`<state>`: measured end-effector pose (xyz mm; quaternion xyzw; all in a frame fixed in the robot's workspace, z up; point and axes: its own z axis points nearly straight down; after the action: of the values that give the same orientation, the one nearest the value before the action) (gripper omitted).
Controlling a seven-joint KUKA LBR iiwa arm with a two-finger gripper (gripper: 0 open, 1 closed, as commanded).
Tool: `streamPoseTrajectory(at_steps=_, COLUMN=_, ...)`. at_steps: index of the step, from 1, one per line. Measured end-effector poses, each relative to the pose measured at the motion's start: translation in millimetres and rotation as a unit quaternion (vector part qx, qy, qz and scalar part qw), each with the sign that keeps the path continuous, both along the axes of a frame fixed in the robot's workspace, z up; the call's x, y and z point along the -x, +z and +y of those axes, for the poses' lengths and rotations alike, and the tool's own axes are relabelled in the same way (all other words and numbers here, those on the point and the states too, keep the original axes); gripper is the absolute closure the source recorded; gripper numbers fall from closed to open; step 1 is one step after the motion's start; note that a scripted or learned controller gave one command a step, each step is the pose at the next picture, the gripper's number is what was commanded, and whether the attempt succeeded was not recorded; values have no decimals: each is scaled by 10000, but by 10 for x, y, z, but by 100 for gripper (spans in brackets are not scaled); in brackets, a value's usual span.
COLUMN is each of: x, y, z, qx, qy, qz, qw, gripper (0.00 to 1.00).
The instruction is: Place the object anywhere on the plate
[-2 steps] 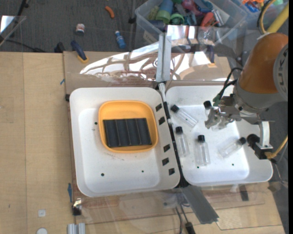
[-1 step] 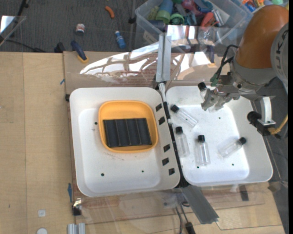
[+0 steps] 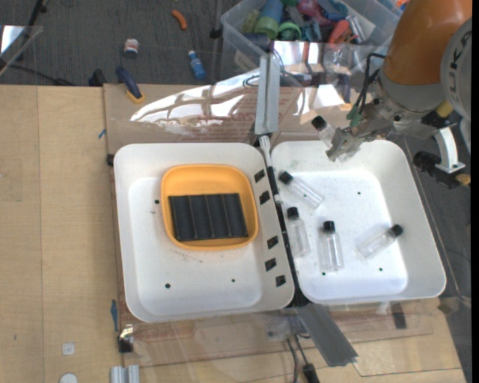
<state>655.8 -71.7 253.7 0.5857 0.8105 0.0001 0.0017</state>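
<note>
An orange plate (image 3: 212, 177) lies in the left bin (image 3: 142, 254), and a dark ridged block (image 3: 207, 217) rests on it. Several clear vials with black caps lie in the right bin (image 3: 419, 277), among them one (image 3: 301, 191) near the divider, one (image 3: 330, 247) in the middle and one (image 3: 376, 240) to the right. My gripper (image 3: 341, 146) hangs over the right bin's back edge. Another capped vial (image 3: 322, 128) sits just to its upper left, touching or very close to it. Whether the gripper grips that vial is unclear.
A grey bar (image 3: 263, 90) rises from the divider between the bins at the back. Behind the bench stands a clear tub of coloured items (image 3: 299, 22). Small tools lie on the floor at the back left. Black clips line the divider (image 3: 271, 243).
</note>
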Motion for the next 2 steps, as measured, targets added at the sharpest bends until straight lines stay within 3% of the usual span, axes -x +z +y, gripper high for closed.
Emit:
streamPoseTrajectory(at_steps=1, x=-123, y=-79, z=260, qx=0, qy=1265, qz=-3, qw=9920, gripper=100)
streamPoseTrajectory(at_steps=2, x=-124, y=-75, z=260, qx=0, qy=1266, qz=-5, qw=9920, gripper=0)
